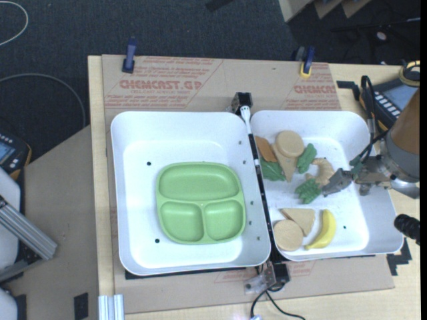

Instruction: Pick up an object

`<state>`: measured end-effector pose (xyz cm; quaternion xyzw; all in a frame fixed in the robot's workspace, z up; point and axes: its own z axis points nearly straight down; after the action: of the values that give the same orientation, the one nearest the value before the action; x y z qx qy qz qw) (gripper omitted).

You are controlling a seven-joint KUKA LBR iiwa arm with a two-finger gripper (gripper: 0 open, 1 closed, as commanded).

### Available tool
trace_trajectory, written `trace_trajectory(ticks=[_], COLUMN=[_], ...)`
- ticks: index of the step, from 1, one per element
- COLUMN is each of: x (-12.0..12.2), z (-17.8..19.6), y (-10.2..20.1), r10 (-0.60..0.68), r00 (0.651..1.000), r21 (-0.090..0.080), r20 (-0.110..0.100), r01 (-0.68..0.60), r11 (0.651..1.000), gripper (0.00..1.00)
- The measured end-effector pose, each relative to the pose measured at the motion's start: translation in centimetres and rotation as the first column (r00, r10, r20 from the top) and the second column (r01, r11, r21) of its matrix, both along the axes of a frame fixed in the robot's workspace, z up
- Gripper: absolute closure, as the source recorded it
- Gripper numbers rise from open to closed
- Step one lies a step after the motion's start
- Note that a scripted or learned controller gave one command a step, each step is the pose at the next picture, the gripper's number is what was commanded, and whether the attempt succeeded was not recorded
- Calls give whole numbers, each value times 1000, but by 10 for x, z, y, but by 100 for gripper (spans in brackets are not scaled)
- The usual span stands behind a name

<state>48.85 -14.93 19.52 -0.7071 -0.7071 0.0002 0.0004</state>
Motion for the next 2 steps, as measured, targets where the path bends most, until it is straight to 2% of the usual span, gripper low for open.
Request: trace_trajectory(ticks=[1, 2], x=[-12, -9], z=[-116, -100], y=[-29, -28], r10=[-5, -2], r00=[1000, 1000], r21=[1, -2], r20=[-6, 3], r01=[5, 2], r11=[1000, 1000], gripper=[0, 100])
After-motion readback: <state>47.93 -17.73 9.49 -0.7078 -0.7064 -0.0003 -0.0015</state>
